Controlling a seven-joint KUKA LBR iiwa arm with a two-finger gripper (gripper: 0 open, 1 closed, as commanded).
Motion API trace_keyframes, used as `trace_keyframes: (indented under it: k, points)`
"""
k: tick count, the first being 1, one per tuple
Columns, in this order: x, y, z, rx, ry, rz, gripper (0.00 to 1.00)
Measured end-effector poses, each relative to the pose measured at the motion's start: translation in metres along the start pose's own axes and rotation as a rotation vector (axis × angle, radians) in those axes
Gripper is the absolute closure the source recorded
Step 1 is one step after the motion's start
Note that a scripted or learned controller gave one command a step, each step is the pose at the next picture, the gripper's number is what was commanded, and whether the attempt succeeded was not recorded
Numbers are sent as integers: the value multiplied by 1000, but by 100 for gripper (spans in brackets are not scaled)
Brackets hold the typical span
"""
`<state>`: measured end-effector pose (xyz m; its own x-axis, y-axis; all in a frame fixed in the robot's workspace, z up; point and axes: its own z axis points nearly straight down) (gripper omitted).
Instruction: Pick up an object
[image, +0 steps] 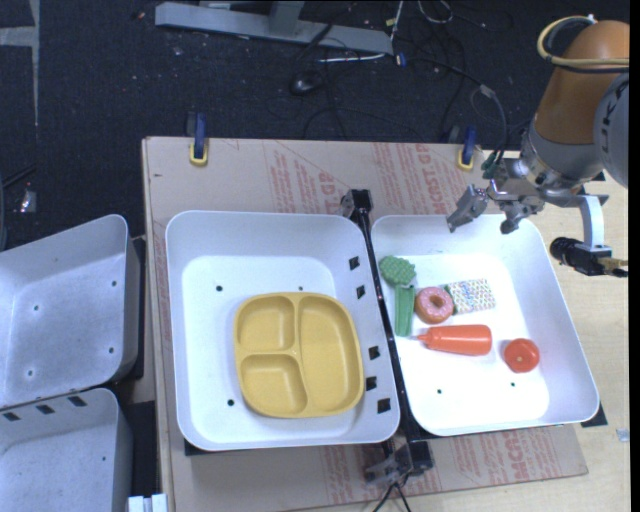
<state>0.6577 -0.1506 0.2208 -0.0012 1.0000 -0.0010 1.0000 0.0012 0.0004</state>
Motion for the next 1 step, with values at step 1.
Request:
trace_keyframes:
  k: [1]
  points:
    - [-5,-1,62,4,1,2,0]
